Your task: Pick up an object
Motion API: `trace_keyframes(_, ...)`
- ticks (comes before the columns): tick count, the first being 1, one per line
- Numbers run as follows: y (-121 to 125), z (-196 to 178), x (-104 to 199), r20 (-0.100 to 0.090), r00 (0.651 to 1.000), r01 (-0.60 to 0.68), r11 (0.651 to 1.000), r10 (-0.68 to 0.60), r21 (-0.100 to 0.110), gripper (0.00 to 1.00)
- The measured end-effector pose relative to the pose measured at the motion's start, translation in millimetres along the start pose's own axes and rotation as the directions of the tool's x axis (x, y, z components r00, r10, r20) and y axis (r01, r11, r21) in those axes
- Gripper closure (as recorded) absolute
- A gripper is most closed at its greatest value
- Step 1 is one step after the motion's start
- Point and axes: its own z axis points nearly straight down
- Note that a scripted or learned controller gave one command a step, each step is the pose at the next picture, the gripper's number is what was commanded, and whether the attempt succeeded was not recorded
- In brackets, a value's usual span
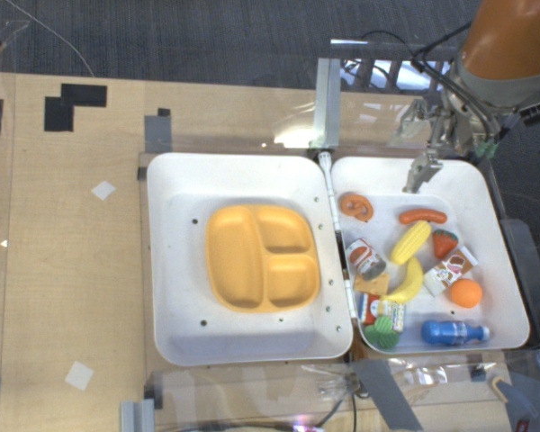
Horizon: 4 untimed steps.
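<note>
Nearest you in the right white bin (pixel 513 268) lies a blue plastic bottle (pixel 454 333); beyond it sit a round orange fruit (pixel 466 293), a yellow banana (pixel 409 283), a corn cob (pixel 411 241) and a red sausage (pixel 422 215) (all loose, untouched). Farthest, the grey gripper (pixel 420 171) hangs over the bin's far edge, holding nothing; whether it's spread, you cannot tell.

Yellow divided tray (pixel 261 257) in left bin (pixel 175 331), toy food in right bin (pixel 508 318), pincer (pixel 420 174) above its far edge

Tray (pixel 259 257) in left bin (pixel 175 268), toys (pixel 412 241) in right bin (pixel 495 241)
</note>
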Motion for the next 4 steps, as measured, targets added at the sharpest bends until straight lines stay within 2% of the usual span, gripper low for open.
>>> trace_keyframes(1,-55,84,29,-0.009,0.997,-0.07,0.998,0.07,0.001,0.0)
trace_keyframes(2,-87,136,6,-0.003,0.921,-0.39,0.921,0.39,0.002,0.0)
trace_keyframes(3,-63,174,42,0.002,0.8,-0.6,0.8,0.6,0.001,0.0)
trace_keyframes(4,-87,174,15,0.002,0.758,-0.652,0.758,0.652,0.001,0.0)
